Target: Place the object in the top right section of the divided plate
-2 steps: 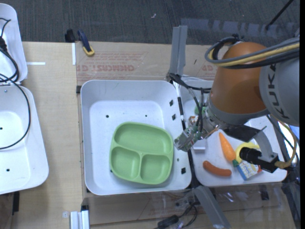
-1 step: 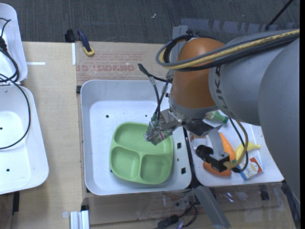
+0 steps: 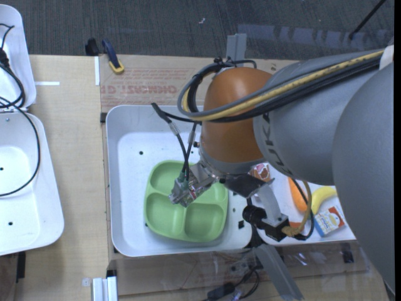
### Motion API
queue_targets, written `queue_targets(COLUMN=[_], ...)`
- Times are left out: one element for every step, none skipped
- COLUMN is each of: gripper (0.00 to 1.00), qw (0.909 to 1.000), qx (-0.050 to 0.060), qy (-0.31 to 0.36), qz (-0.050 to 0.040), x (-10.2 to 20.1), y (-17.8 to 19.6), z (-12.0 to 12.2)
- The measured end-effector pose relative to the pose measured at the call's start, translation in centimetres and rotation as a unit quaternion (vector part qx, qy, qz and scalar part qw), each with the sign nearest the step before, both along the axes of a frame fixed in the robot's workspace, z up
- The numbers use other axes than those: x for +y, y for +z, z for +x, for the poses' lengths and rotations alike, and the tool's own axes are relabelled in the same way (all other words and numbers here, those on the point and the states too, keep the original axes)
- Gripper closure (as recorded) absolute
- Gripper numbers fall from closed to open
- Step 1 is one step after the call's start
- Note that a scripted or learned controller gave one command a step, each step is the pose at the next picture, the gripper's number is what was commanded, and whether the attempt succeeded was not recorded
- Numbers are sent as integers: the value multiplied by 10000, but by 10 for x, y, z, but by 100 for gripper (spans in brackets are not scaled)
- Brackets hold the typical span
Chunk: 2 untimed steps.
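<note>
Tool point(image 3: 183, 193) tips blurred over plate point(image 3: 164, 213)

The bulky grey arm point(image 3: 313, 124) covers the right of the shallow white bin point(image 3: 128, 168); bare floor lies left of the green divided plate point(image 3: 166, 215).

Light even, fairly bright, from overhead. Soft shadow under green divided plate point(image 3: 186, 210). Mild glare on white bin wall point(image 3: 114, 168) left of plate. Arm point(image 3: 326, 124) right of plate slightly soft; rest sharp.
</note>
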State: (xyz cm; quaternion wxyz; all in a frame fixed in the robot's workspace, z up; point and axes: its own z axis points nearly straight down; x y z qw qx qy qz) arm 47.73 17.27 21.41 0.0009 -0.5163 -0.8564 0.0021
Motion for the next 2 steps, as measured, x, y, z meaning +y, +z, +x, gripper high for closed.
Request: queue_targets(gripper=[100,0], qw=[9894,9894], qx=[-3,-4], qy=[1452,1454], qz=[9,9], x=[-86,-86], y=[-6,-6], z=[1,1])
